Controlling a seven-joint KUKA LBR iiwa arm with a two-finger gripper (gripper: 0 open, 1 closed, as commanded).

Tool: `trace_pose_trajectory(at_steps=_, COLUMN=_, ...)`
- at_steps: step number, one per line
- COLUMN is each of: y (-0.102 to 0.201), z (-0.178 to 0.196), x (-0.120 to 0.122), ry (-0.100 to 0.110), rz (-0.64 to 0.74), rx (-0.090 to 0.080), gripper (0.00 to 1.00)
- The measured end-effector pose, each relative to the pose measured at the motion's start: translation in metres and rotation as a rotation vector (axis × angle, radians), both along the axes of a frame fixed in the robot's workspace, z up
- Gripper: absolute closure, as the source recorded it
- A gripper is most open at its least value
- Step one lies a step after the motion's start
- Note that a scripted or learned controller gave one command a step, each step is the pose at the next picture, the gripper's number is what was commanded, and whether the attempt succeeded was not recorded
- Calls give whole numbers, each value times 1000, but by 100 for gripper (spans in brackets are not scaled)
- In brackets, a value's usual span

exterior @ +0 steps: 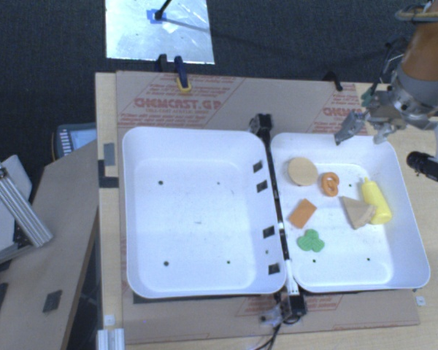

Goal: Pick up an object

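2 white bins sit side by side on the bench. The left bin (197, 210) has nothing to grab. All 6 candidates lie in the right bin (401, 268), grouped in its far half.

Nearest to me is the green piece (311, 241), small, flat and lobed. It looks light, probably soft plastic or foam. It sits low, so a pinch across its narrow waist seems best.

Next is the orange block (302, 213), a flat slab lying close to the divider. It looks stiff and light, with straight edges, so I judge it the easiest take, pinched across the short sides.

The tan wedge (357, 212) lies touching or just beside the yellow bottle (377, 200). The wedge has sloped faces, so the grip may slide off. The bottle is rounded and glossy, likely slippery and able to roll. I would grip it across the body, not along it.

The orange ring (330, 184) is small and thin. 1 finger through the hole or a pinch on the rim would do.

The tan disc (302, 171) lies flat and looks rigid. It is wide, so a pinch needs a broad opening.

Farthest off, the gripper (365, 126) hangs above the right bin's far rim, holding nothing. Its 2 fingers stand apart, pointing down. Nothing here looks heavy or fragile.
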State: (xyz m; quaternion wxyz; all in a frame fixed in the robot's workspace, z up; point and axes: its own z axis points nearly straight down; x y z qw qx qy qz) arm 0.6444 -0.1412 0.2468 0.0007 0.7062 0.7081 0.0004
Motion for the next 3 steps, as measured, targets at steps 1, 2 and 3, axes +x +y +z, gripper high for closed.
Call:
trace_pose_trajectory(at_steps=1, y=-48, z=-7, x=-47, ry=3, rz=-6, rx=-1, gripper=0)
trace_pose_trajectory(at_steps=2, y=-67, z=-131, x=-51, ry=-17, rz=0, rx=-10, gripper=0)
trace_pose_trajectory(at_steps=3, y=-30, z=-160, x=-35, ry=-6, rz=4, rx=-2, gripper=0)
